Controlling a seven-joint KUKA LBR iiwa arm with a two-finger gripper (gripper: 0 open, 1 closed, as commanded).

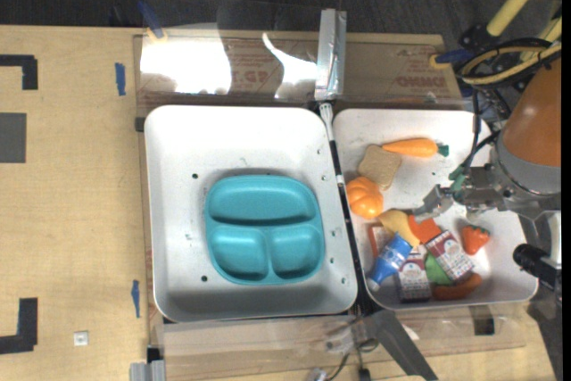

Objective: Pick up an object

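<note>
Camera view has the gripper hanging low over the right bin, roughly mid-bin, with the arm coming in behind it. Can't tell whether it's spread or pressed together from this angle, it's just a blur of grey metal, and nothing visibly sits in it. So as far as I can judge, no pick has happened yet.

Plenty of candidates around it, though. Closest is the pile just below the tip: a yellow piece and cartons jammed together. Off to the far side of the gripper from the arm sits the orange, with a bread slice beside it, and the carrot lies further up the bin. A strawberry sits below the wrist.

Well beyond the orange, the left bin holds a teal tray.

What's left: basically everything, meaning settle on one item, close, lift.
</note>
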